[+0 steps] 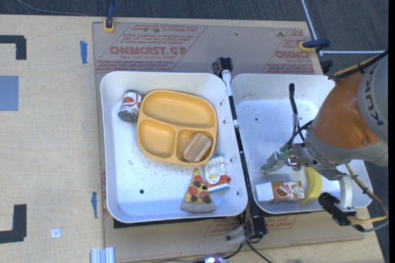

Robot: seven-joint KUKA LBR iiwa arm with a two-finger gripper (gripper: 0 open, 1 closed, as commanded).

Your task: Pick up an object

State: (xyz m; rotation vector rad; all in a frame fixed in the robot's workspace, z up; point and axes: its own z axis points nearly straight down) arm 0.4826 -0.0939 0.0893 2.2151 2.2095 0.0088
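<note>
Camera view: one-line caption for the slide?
KUKA gripper poised over the right bin above a boxed snack and banana.

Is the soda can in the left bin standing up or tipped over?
Tipped over. The soda can lies on its side on the left bin floor, against the yellow tray and its upper-left edge.

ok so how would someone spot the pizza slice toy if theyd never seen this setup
Start at the left white bin, which holds a yellow divided plate. Just below the plate, near the bin's front edge, lies the pizza slice: a triangle with red toppings, unlike the small boxy carton beside it.
</note>
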